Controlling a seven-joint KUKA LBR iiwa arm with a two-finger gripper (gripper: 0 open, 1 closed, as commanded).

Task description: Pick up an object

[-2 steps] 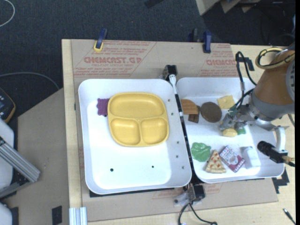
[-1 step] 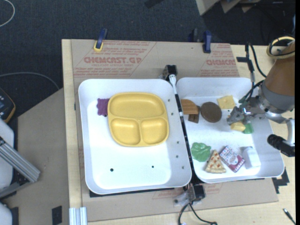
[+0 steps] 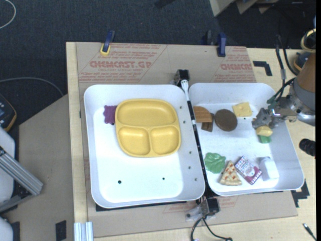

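Two shallow white bins are sitting side by side on the surface [image 3: 150,59], which is showing red lettering reading "CHEMCAST", partly cut off.

Left bin [image 3: 100,149]: is holding a yellow divided plate [image 3: 148,126] with three compartments, and a purple item [image 3: 109,114] is peeking out from under the plate's left edge.

Right bin [image 3: 286,154]: is holding a brown block [image 3: 202,115] with a smaller dark brown piece [image 3: 207,127] just below it, a round dark brown disc [image 3: 225,120], a pale yellow cube [image 3: 243,109], a green leafy piece [image 3: 214,162], a pizza slice [image 3: 230,174], a red and white packet [image 3: 248,169] whose print is too small to read, and a pale grey piece [image 3: 266,165] just beside the packet.

Claw [image 3: 264,123]: is reaching in from the right over the right bin's right side, directly above a yellow and green object [image 3: 264,133]. Whether the claw is clenched or released I cannot tell, and whether it is touching the object is unclear.
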